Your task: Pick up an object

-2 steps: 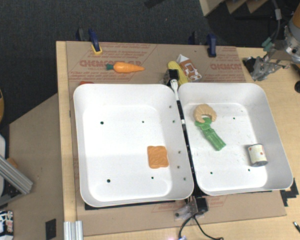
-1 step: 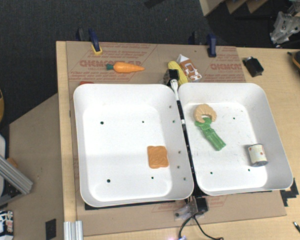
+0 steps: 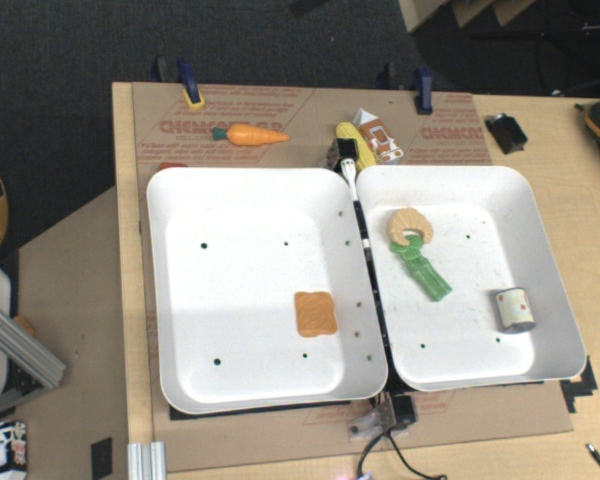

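An orange waffle-like square (image 3: 315,314) lies in the left bin (image 3: 180,218), toward its front right. In the right bin (image 3: 525,203) a green-handled toy with a tan ring head (image 3: 416,251) lies near the back left. A small silver can (image 3: 513,309) rests on its side at that bin's right.
Behind the bins, on the cardboard board (image 3: 300,108), lie a toy carrot (image 3: 249,136), a yellow banana-like toy (image 3: 352,140) and a small brown-and-white packet (image 3: 380,140). Two blue clamps (image 3: 190,83) (image 3: 423,90) hold the board's back edge. A black block (image 3: 506,132) sits at the back right.
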{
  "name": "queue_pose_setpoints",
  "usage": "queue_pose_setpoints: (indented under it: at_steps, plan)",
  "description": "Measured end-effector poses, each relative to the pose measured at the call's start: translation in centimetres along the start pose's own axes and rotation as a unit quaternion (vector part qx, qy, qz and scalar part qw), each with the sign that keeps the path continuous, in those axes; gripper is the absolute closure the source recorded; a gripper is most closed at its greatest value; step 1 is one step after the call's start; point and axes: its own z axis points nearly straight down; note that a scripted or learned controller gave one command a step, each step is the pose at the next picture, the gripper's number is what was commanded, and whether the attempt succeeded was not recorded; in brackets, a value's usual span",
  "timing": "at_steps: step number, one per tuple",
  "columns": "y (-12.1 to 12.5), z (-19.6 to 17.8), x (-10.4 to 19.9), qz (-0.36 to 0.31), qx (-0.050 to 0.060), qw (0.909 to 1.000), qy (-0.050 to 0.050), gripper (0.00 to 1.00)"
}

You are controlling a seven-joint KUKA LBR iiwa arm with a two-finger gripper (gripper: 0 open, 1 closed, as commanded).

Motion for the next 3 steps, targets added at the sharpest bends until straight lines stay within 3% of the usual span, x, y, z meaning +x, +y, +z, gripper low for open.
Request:
queue_pose_setpoints:
  at_steps: [1, 3]
  plan:
    - [0.2, -0.1, 0.0, 0.000, 0.005, 1.0000, 0.000, 1.00]
    - [0.4, -2.3, 0.0, 0.000, 0.000, 1.0000, -0.003, 1.00]
